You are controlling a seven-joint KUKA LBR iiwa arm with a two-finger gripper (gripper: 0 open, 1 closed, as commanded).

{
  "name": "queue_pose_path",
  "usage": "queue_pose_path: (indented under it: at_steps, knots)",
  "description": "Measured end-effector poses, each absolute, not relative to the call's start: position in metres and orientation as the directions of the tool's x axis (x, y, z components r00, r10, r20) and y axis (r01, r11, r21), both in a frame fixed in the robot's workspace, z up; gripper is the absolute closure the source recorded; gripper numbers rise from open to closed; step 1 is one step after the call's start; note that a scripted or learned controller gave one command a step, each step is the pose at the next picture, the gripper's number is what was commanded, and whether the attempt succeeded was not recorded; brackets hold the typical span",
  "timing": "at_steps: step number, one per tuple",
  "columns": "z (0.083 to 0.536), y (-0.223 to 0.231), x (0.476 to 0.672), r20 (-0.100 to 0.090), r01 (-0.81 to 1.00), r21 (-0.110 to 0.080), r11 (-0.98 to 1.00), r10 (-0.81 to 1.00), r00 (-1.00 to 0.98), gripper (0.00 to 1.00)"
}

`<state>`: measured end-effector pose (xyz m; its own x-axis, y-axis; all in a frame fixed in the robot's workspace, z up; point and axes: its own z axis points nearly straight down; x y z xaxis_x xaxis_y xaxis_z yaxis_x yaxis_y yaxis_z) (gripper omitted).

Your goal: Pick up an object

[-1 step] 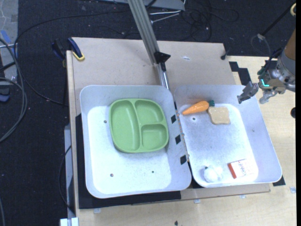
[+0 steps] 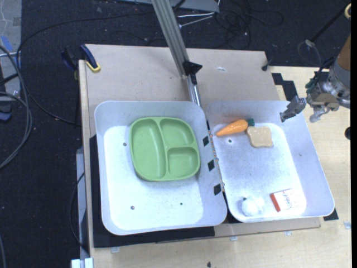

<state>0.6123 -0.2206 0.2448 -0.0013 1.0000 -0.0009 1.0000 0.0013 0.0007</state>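
Jaws spread, nothing between them; gripper (image 2: 305, 109) hangs over top-right rim of right bin (image 2: 312, 166). Inside that bin: smooth orange carrot (image 2: 232, 128) w/ green tip, touching a tan, rough bread slice (image 2: 260, 137); near front, white round lump (image 2: 251, 206) & flat red-white box (image 2: 288, 200). Left bin (image 2: 111, 205) holds glossy green divided plate (image 2: 165, 148).

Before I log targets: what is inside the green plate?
The green plate shows three bare compartments, nothing in them. Whatever lies under it on the left bin is covered.
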Motion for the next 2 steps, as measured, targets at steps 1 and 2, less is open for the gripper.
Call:
queue_pose_path:
  at_steps: [1, 2]
  knots:
    - [0.193, -0.22, 0.622, 0.0, 1.0, -0.003, 0.003, 1.0, -0.003, 0.0]
    - [0.136, -0.21, 0.622, 0.001, 1.0, -0.005, 0.003, 1.0, -0.003, 0.0]
